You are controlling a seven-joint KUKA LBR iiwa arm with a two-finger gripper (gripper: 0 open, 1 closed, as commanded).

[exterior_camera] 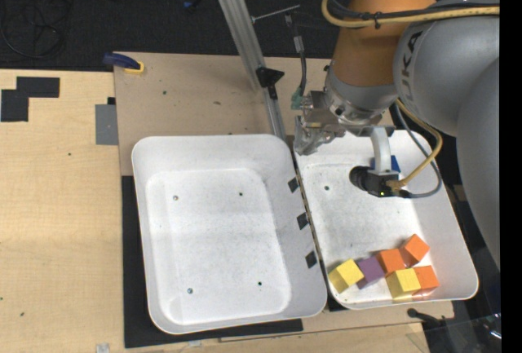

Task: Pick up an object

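Smooth white bin (457,262) holds matte cube-shaped blocks (390,268).

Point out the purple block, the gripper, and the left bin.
purple block (371,269): camera view, on its top face.
gripper (305,142): camera view, at the finger ends above the right bin's far corner.
left bin (214,233): camera view, on its bare floor.

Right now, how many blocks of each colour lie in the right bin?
Yellow blocks: 2
Orange blocks: 3
Purple blocks: 1
Total: 6, all clustered at the near end of the right bin.
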